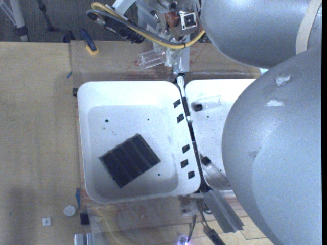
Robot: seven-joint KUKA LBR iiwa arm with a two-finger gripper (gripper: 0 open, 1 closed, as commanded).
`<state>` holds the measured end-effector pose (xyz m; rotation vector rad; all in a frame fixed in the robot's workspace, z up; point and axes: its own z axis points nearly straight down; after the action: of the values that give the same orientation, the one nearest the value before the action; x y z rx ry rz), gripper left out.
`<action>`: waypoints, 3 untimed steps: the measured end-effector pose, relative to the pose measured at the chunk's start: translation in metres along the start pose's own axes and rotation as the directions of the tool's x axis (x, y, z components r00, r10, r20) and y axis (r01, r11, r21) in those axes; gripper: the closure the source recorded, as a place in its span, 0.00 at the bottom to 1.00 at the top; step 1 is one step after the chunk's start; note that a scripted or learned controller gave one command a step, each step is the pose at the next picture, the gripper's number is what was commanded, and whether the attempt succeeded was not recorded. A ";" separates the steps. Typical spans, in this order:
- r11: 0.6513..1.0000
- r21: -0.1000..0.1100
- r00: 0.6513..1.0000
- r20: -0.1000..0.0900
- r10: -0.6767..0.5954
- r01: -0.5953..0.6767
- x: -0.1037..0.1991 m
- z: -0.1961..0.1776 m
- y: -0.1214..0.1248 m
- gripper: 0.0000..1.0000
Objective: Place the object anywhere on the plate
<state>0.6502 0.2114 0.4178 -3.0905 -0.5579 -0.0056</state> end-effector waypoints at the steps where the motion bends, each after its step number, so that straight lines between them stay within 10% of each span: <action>1: 0.883 0.005 0.883 0.008 -0.469 0.469 0.006 0.024 -0.014 1.00; 2: 0.993 -0.001 0.993 0.000 -0.115 0.115 0.010 -0.017 -0.006 1.00; 3: 0.626 0.007 0.626 0.006 -0.780 0.780 0.001 -0.017 -0.015 1.00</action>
<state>0.6457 0.2261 0.4348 -2.5452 -1.8389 0.0073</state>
